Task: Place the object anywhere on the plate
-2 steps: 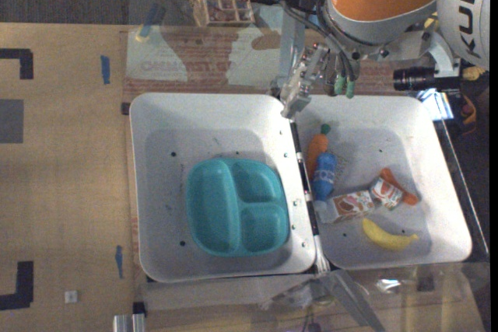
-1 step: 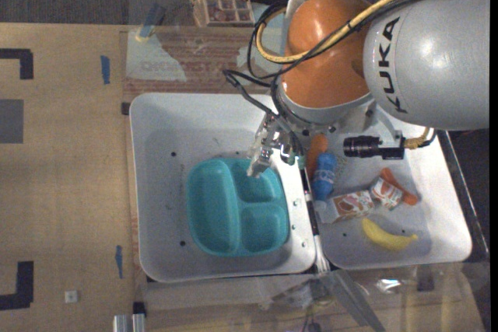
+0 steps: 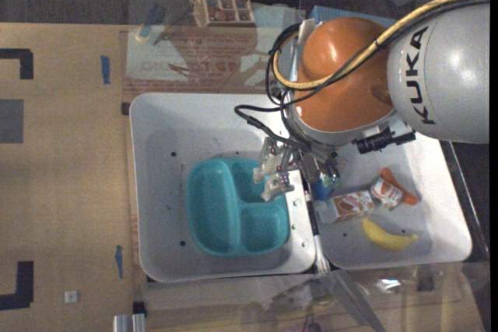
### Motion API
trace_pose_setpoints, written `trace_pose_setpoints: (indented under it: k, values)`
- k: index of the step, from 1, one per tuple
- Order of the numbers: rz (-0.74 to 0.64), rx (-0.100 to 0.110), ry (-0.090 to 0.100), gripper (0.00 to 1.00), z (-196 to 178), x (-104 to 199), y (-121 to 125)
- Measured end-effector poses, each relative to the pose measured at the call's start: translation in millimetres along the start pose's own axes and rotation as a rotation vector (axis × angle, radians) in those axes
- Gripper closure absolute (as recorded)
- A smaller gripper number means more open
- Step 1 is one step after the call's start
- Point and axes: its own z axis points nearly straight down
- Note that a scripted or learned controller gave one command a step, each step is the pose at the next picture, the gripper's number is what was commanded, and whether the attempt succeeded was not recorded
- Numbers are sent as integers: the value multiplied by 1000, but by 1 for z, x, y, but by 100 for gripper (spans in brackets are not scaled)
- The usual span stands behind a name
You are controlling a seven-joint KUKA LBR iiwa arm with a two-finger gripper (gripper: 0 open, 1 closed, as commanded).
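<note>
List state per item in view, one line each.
plate: teal, divided, upright in the left bin, nothing seen on it.
banana: lying flat in the right bin, not on the plate.
packet: brown and orange, lying flat in the right bin above the banana.
gripper: over the plate's right edge; no object visible between its fingers.

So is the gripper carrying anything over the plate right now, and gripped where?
Cannot be told. The gripper hangs over the teal plate's right edge, and its tip is too cluttered to show any object.
</note>
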Motion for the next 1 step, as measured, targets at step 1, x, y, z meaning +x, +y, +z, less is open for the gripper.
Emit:
trace_pose_setpoints:
  k: [1]
  values:
    - [0,0,0,0,0,0,0]
